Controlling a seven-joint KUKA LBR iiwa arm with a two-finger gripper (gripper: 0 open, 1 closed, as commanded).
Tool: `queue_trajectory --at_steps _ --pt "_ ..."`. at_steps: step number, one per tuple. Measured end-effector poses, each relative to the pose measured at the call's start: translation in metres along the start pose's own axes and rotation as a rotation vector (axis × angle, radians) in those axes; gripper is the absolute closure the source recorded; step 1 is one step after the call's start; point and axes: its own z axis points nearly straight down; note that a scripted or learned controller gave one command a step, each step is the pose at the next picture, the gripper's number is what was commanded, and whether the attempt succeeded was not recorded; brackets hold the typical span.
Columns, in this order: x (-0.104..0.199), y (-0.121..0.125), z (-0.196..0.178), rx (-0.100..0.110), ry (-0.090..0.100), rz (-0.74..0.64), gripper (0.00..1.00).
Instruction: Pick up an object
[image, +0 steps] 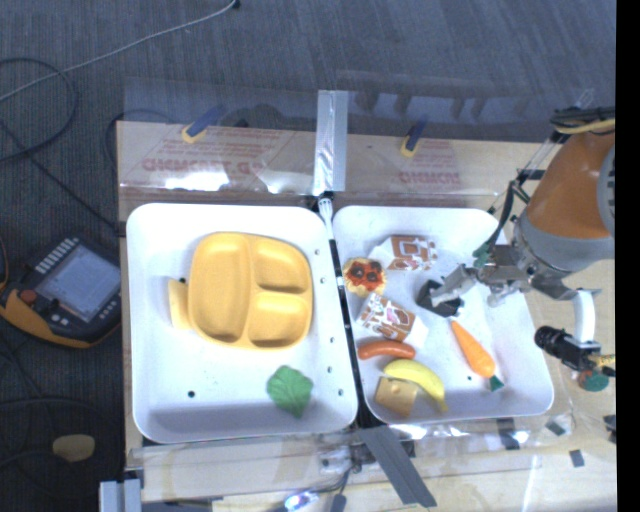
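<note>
On the table, the right bin crowds toys; the jaws, state unclear, hang above the carrot and could clip it.

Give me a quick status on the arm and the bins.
Gripper low in right bin, nothing visibly held. Toy carrot just beside it, banana and sausage nearby. Yellow divided tray in left bin.

A single fixed camera looks down at a slant from above the bench, far enough to frame both white bins side by side, the surrounding carpeted floor, and the arm entering from the right.
</note>
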Motion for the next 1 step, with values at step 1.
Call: queue_trajectory --at_steps 1 --pt "-0.0323 -0.0318 0.0925 -0.014 -0.003 -0.064 0.00"
